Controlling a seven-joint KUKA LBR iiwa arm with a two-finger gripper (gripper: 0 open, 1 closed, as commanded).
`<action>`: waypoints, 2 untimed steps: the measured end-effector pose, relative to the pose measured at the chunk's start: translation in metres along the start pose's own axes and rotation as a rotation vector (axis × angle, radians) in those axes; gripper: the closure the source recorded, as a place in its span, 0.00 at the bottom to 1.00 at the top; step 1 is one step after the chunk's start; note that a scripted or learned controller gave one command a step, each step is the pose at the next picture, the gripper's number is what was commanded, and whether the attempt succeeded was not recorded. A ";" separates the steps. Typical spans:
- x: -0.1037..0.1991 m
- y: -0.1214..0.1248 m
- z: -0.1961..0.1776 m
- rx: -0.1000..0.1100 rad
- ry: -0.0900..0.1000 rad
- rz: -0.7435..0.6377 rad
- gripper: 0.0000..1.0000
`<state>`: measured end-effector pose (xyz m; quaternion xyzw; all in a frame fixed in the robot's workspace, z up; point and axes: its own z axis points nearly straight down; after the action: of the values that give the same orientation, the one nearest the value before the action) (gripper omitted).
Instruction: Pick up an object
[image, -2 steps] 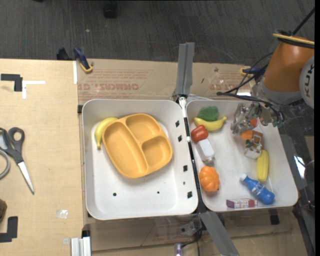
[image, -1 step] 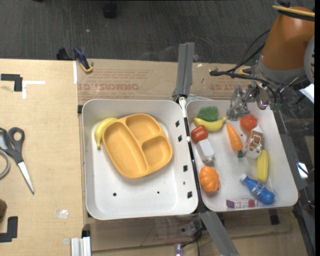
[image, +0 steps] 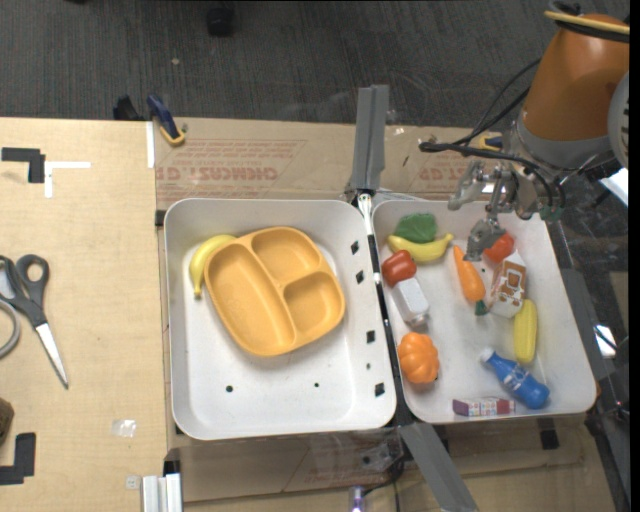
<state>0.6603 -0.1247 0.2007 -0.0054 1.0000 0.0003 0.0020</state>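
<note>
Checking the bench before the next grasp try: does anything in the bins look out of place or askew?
One thing: a banana in the left bin lies wedged beside the orange divided plate, partly tucked under its rim. The plate sits askew in the bin. Nothing looks spilled or damaged.

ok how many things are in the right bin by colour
yellow: 2, banana, corn
orange: 2, carrot, pumpkin
red: 2, pepper, tomato
green: 1, leafy thing
blue: 1, bottle
white: 2, bottle, carton
other: 1, tube
total: 11
</note>
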 end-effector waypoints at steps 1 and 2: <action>0.043 0.019 0.109 0.001 0.001 -0.048 0.00; 0.109 -0.032 0.109 0.000 0.004 0.009 0.00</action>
<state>0.5523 -0.1577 0.0908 -0.0010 1.0000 0.0004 0.0002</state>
